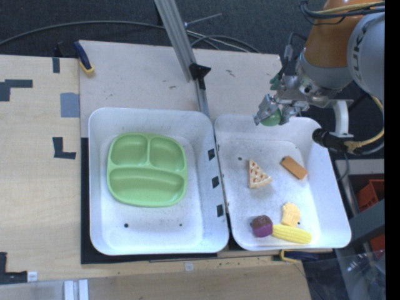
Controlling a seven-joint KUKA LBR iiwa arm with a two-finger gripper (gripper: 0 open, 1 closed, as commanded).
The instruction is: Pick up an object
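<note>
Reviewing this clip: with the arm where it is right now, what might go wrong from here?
1. A small green item sits at the gripper over the far rim of the right bin; if the grasp is weak, it may drop outside.
2. The corn cob, purple piece and yellow piece crowd together, so a descent there could nudge neighbours.

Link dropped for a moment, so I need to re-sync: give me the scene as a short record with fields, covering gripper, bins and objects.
gripper: over the far edge of the right bin, a small green thing between its fingers
left bin: holds a green divided plate
right bin: holds five loose items
pizza slice: middle of right bin
orange block: right of the pizza slice
purple item: near edge
corn cob: beside the purple item
yellow piece: just above the corn cob
</note>
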